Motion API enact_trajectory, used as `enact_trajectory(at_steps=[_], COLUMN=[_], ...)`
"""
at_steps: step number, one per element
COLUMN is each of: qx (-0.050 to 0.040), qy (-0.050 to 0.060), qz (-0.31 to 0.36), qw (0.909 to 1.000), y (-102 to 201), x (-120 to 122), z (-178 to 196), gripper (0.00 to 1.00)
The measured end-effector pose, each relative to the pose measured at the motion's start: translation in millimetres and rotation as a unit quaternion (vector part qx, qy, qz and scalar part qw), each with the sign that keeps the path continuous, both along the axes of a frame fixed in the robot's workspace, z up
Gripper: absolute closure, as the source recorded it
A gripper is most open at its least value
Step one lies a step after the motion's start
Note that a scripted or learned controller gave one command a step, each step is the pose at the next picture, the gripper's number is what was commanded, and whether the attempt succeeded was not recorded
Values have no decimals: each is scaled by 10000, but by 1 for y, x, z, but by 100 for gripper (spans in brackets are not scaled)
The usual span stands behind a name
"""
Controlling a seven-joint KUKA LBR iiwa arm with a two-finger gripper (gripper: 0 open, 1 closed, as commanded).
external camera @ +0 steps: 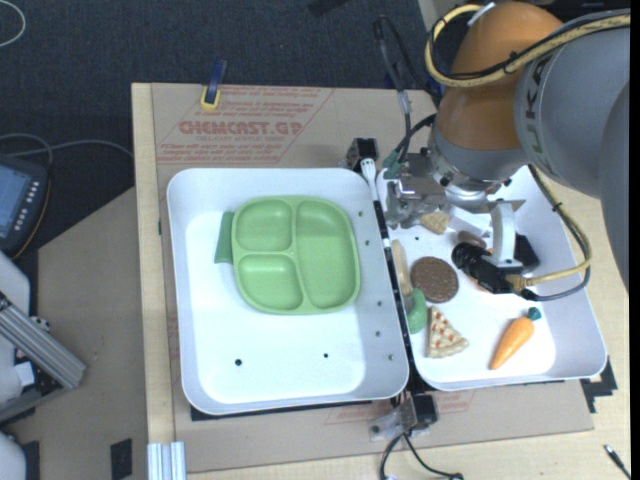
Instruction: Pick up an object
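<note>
Hand (418, 206) of the grey arm is hanging low over the right bin (570, 353), just above the round brown cookie (435, 279) in the view and slightly to its left. Whether the hand is standing wide or narrow I cannot tell from this angle, and nothing is visibly sitting in its grip. A small beige piece (435, 223) is lying between the hand and the cookie, close under the hand; whether those two are touching is not showing. Below the cookie, a pizza slice (446, 334) is resting with its point turned toward the cookie, near it but apart. Lower and to the cookie's right, a carrot (513, 340) is lying at a slant, well apart from it. Just left of the cookie, a pale stick (400, 264) is lying along the bin's wall, and a small green thing (416, 315) is sitting against that wall, below and left of the cookie. Far to the cookie's left, in the left bin (200, 368), a light green divided plate (296, 254) is lying flat, with a darker green thing (223, 238) peeking out from under its far edge. Both bins are sitting on a brown tabletop (160, 128).
</note>
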State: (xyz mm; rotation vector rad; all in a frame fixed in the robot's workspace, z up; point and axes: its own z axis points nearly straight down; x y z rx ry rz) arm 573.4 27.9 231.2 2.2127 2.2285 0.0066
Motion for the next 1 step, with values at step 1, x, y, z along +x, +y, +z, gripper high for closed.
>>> enact_trajectory(at_steps=[1], qx=[-7], qy=[31], qz=[-23], qw=[10000], y=[20], x=[-4], z=[-5], gripper=[100])
